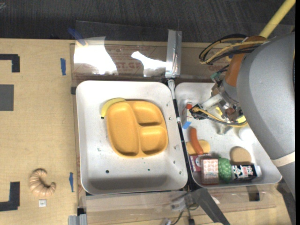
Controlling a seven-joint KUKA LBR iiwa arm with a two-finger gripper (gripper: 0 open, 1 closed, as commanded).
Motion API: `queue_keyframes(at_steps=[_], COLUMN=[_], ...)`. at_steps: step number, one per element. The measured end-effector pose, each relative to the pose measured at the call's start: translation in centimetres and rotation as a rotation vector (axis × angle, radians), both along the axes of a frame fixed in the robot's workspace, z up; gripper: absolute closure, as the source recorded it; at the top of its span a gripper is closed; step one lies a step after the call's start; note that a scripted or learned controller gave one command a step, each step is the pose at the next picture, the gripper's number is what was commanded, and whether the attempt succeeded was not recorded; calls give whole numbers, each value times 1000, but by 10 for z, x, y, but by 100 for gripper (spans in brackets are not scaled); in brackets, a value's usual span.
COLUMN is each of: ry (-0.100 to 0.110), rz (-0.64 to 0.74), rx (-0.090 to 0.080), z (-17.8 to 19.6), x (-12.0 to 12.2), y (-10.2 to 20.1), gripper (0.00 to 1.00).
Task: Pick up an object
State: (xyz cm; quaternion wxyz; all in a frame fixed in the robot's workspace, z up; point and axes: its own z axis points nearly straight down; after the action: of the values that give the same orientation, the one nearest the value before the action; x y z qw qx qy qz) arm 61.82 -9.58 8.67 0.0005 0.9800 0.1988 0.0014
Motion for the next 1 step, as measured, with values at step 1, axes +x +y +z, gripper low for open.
queue_keyframes(at_steps=[1], ry=[-4], rz=[-30], rx=[2], z=[102], x=[-29], y=[9], gripper=[0])
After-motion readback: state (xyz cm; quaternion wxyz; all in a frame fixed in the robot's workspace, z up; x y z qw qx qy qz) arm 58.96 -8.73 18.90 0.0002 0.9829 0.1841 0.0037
